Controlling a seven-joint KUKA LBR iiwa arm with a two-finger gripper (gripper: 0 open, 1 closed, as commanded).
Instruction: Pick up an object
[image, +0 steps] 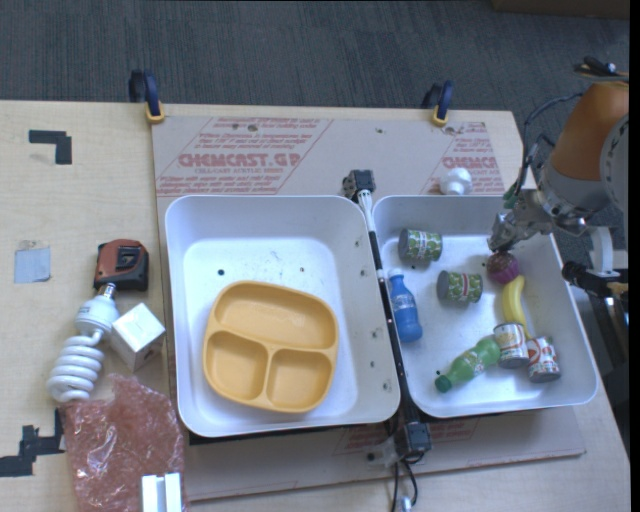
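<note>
bench front left: a crumpled pink plastic bag (118, 440) lies at the near edge, with a small white block (161, 492) just beside it toward the bins.
spiral bulb: a white compact fluorescent bulb (82, 345) lies left of the bins, touching a white cube (139, 329).
tape measure: an orange and black tape measure (122, 264) sits just beyond the bulb's base.
left bin: the left white bin (190, 225) holds a yellow three-compartment tray (270, 345), set toward its near side.
right bin, near side: a green bottle (468, 364) lies tilted in the right white bin (420, 395), its base touching two small cans (527, 349) with red and white labels.
right bin, middle: a blue bottle (404, 306) lies near the wall shared with the left bin; a yellow banana (513, 301) lies just beyond the cans.
right bin, far side: two green-labelled cans (440, 266) lie on their sides, one near the far wall, one nearer the middle.
task object: a dark purple round fruit (503, 267) sits just beyond the banana's tip, near the right wall.
gripper: the gripper (503, 238) hangs directly over the purple fruit, its tips close above it; cannot tell how far open it is or whether it touches the fruit.
arm: the grey arm with its orange band (585, 130) comes in from the right above the bin's far corner.
far board: a brown printed board (250, 155) lies under the bins, held by two blue clamps (146, 93) at its far edge.
</note>
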